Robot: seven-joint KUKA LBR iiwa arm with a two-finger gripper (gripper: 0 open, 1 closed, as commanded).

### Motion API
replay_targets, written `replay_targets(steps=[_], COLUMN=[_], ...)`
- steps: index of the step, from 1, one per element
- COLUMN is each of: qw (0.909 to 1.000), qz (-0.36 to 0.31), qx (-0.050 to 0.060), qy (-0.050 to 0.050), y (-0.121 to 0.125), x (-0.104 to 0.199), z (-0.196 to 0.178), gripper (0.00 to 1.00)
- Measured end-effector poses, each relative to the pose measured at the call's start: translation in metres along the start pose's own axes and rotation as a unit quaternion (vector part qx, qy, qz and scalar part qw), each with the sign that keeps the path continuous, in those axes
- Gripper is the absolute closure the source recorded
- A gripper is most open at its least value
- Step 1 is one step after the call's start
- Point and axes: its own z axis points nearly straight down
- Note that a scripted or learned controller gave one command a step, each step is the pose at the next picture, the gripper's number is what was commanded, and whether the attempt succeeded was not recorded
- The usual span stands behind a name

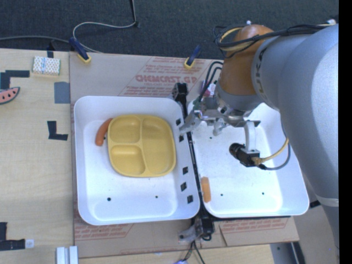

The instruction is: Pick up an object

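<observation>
One yellow three-compartment plate (142,146) in the left bin (91,202), one orange sausage-shaped piece (101,132) touching the plate's left edge, a second orange piece (205,189) right of the plate in the right bin (275,202), my claw (206,120) further right, grip state I cannot tell

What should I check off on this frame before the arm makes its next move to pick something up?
1. Target in the right bin: a small orange piece lies at its left wall. Ok.
2. Claw over that piece: not ok; it hangs near the divider at the bin's upper left, well away from the piece.
3. Anything between the claw's fingers: cannot tell.
4. Left bin contents: yellow divided plate with an orange sausage-shaped item against its left edge. Ok.
5. Path to the small orange piece: bin floor between looks free. Ok.
</observation>
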Motion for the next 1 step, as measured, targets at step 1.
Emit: replay_targets(steps=[1], qw=[1.0000], qz=[0.000], qx=[0.000], qy=[-0.001], y=[0.0745], x=[-0.0198], z=[-0.0002], gripper=[0.00])
